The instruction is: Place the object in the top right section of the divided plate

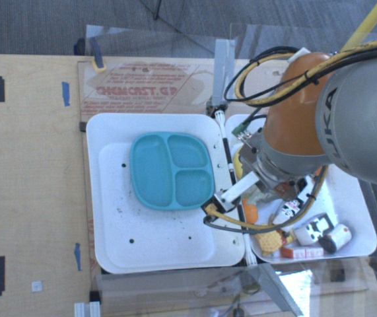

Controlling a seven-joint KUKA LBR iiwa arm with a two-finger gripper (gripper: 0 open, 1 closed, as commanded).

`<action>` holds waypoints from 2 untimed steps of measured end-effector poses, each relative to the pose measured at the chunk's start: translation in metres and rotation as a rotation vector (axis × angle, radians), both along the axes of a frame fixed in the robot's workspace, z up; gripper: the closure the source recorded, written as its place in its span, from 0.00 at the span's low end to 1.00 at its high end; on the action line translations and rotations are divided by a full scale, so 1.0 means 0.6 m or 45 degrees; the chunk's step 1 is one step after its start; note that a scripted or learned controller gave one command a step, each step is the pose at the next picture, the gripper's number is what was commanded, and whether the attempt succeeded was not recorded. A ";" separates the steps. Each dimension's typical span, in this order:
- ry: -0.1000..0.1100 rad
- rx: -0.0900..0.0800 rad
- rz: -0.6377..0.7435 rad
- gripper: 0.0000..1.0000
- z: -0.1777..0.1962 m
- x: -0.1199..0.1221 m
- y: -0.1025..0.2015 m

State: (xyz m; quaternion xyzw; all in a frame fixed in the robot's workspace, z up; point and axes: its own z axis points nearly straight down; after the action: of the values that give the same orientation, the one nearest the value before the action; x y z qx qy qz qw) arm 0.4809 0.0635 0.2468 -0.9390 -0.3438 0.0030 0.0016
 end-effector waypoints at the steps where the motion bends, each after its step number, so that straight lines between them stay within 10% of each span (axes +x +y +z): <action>1: -0.007 -0.002 0.045 1.00 -0.005 0.058 -0.175; 2: -0.008 -0.002 0.045 0.00 -0.005 0.058 -0.175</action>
State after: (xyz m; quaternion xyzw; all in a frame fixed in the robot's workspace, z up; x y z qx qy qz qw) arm 0.5155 -0.0416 0.2437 -0.9328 -0.3605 0.0005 -0.0001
